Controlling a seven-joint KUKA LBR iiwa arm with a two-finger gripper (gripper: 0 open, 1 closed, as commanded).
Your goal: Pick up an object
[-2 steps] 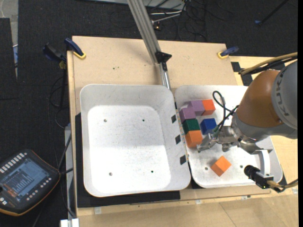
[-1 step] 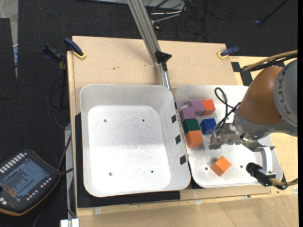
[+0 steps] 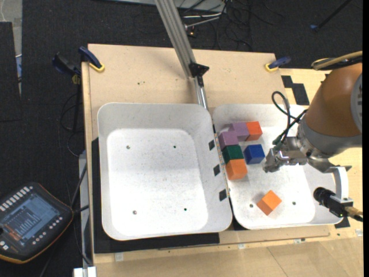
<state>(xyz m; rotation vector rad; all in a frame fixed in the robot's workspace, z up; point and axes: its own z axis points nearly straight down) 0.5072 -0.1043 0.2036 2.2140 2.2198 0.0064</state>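
Blue cube [image 3: 254,153] beside hand [image 3: 271,165]; fingertips hard to discern.

Matt plastic bins on a pale wooden bench

Both white bins, left bin [image 3: 155,166] and right bin [image 3: 300,203], look like smooth matt plastic, finely speckled. The bench [image 3: 144,68] appears to be unvarnished fibreboard or plywood, dull and even. The coloured blocks, such as the orange block [image 3: 269,202] and the blue block [image 3: 254,153], have flat, matt faces. The arm [image 3: 340,105] shows a smooth satin orange band, and the gripper [image 3: 272,161] looks like dull grey metal.
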